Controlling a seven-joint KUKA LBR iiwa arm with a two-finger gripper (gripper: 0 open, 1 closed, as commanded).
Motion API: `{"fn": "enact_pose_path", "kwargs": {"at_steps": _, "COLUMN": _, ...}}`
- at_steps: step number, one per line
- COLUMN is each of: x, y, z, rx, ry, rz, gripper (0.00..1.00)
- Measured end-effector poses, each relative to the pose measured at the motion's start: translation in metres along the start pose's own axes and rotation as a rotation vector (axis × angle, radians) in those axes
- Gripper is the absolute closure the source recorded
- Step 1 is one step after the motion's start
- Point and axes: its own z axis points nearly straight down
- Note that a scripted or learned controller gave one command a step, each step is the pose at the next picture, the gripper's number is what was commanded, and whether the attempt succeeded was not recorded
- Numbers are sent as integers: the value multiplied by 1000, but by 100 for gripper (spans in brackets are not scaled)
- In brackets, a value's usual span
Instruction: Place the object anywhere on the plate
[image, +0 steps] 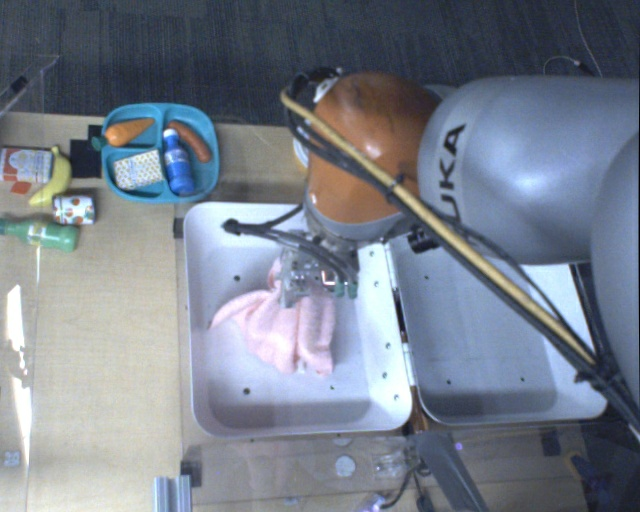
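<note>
1. I saw the pink cloth (283, 325) lying crumpled in the left white bin (215, 400), toward its middle, with its upper edge bunched up under the gripper (305, 280).
2. The gripper was down over that upper edge of the cloth, touching or nearly touching it; I could not tell whether it was spread or pressed together, nor whether any cloth was caught in it.
3. The grey arm (530, 160) with its orange band (370, 150) reached in from the right, covering the top of the right white bin (500, 390).
4. A blue divided plate (205, 150) sat on the bench beyond the left bin's far left corner, carrying toy food and a small blue bottle (179, 162).
5. Left of the plate I noted a banana (55, 177), a small can (73, 209) and a green bottle (40, 234), well apart from the cloth.
</note>
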Motion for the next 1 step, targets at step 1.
{"fn": "enact_pose_path", "kwargs": {"at_steps": 1, "x": 0, "y": 0, "z": 0, "rx": 0, "ry": 0, "rz": 1, "gripper": 0}}
